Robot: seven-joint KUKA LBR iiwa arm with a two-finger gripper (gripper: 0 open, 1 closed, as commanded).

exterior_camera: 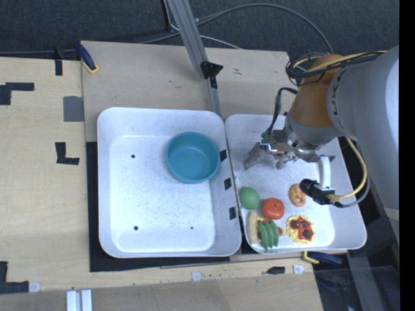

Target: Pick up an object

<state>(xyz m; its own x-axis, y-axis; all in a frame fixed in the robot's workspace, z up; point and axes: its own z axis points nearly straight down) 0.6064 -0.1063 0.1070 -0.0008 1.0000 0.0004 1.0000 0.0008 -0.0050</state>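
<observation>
Two shallow white bins sit side by side on the desk [45, 109], the left bin [117, 232] larger and the right bin [347, 238] smaller, their inner rims touching along the middle. In the left bin a blue bowl [192, 157] rests upright near the far right corner, close to the dividing rim. The right bin holds a cluster of small toy foods toward its near end: a green round fruit [249, 197] by the left wall, a red tomato [273, 207] just beside it, a green leafy piece [268, 232] lying against a pale yellow item at the near left, a small pretzel-like piece [297, 195] near the middle, and a yellow piece with red spots [300, 229] at the near right. The grey arm with its orange band [318, 102] reaches in from the right, and the tool [264, 155] hovers over the far half of the right bin, above bare floor and well apart from the food cluster. Its fingers [253, 159] look spread apart with nothing between them. A slanted metal pole [188, 34] rises behind the bins.
</observation>
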